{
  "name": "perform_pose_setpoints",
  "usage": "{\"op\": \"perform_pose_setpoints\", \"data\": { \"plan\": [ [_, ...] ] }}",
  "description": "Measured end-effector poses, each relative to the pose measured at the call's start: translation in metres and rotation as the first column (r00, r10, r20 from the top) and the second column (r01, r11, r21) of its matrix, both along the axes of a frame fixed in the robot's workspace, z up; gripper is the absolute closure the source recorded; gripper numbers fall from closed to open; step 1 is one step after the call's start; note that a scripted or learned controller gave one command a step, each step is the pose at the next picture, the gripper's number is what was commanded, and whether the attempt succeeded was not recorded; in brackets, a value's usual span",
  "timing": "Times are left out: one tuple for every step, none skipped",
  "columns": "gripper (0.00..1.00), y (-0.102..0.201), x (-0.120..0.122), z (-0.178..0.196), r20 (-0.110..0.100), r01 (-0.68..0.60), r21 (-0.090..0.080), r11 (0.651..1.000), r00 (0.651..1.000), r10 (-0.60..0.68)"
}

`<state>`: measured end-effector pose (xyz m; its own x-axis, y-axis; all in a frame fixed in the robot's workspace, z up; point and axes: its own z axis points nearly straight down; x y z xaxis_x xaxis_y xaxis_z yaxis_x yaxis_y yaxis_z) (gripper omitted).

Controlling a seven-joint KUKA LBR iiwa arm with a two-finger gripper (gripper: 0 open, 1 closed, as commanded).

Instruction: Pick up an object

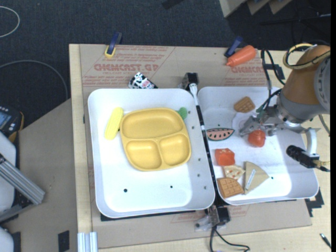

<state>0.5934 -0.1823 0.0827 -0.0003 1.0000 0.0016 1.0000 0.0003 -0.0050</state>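
Observation:
My gripper (256, 127) hangs low over the middle of the right bin (299, 185), on the grey arm with its orange band (304, 83). A red round tomato toy (256, 138) lies right beneath it, touching or nearly touching the gripper's underside; I cannot tell whether it is held. Around it in the same bin lie a watermelon slice (219, 135), a brown cracker (244, 105), a red cube (224, 156), a waffle square (227, 186), a pale wedge (233, 172) and a triangular sandwich piece (255, 175).
The left bin (152, 198) holds a yellow divided plate (155, 138), a yellow corn-like piece (113, 123) and a small green item (182, 112). On the bench behind the bins are an orange carrot (241, 55) and a black-and-white toy (140, 81).

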Motion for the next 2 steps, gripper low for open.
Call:
{"op": "perform_pose_setpoints", "data": {
  "plan": [
    [1.00,0.000,0.001,0.013,0.005,0.001,-0.002,1.000,1.000,-0.001],
    [1.00,0.005,0.011,0.064,0.012,-0.001,-0.004,1.000,1.000,0.001]
  ]
}}
